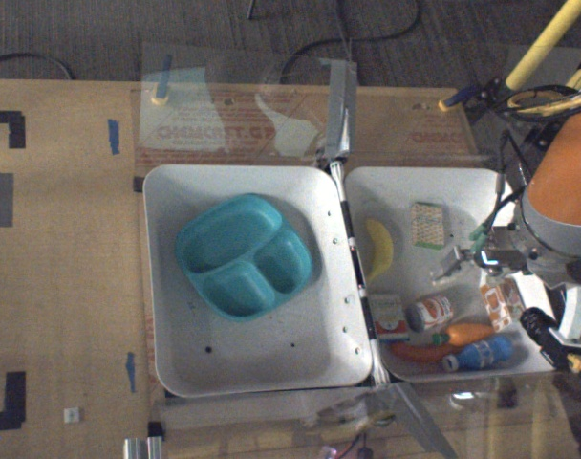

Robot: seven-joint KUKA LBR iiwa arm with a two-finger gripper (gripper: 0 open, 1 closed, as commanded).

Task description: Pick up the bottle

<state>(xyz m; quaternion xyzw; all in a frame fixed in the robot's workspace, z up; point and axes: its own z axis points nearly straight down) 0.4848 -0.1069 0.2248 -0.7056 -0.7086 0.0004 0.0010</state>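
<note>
The two shallow white plastic bins sit side by side on the tan bench, the left bin (176, 352) and the right bin (405, 187) sharing a middle wall. A teal moulded plastic plate with three compartments (244, 254) lies in the left bin, a little toward ten o'clock of its centre. The grey arm with its orange band (561, 182) leans in over the right bin's three o'clock edge, and its metal two-finger gripper (460, 259) hangs above the bin's middle; its fingers look spread apart, with nothing between them.

The blue plastic bottle with a white cap (478, 355) lies on its side at the bin's five o'clock corner, against the near wall, just below an orange carrot-shaped toy (465, 334). A yellow banana (379, 248) rests toward nine o'clock, a small red-and-white can (430, 312) near six.
</note>
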